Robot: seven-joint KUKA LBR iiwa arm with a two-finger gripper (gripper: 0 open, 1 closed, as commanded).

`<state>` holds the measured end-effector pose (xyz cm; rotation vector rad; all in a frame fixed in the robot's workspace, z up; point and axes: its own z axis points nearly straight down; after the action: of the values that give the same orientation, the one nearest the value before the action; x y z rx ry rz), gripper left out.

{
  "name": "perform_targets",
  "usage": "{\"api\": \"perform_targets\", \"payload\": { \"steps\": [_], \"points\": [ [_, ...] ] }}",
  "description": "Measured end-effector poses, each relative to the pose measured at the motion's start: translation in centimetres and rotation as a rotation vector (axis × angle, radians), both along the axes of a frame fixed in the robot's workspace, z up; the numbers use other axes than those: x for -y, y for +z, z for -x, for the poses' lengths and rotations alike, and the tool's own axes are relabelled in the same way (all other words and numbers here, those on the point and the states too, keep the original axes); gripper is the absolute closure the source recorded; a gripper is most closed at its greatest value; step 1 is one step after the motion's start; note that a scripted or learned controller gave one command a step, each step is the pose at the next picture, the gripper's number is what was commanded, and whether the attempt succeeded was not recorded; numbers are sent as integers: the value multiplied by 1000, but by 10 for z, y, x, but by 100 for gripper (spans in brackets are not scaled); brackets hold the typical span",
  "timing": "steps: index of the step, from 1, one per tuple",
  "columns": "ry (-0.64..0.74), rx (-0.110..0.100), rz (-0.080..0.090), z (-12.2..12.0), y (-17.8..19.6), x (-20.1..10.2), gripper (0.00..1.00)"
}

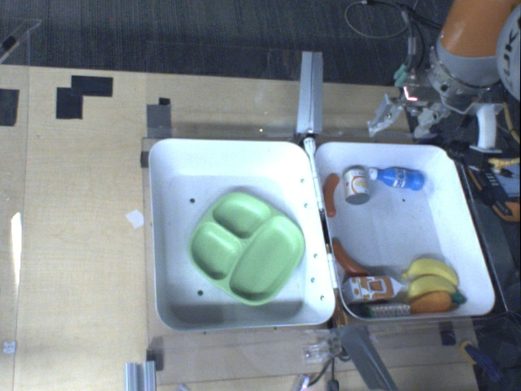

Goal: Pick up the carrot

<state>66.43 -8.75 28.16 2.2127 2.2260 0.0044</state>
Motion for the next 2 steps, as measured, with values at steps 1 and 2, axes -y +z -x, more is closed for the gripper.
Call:
{"api": "perform_targets", "payload": {
  "steps": [1,2],
  "points": [
    [-17,-1,0,28,-109,46,0],
    [-81,7,-1,107,-192,17,0]
  ]
}}
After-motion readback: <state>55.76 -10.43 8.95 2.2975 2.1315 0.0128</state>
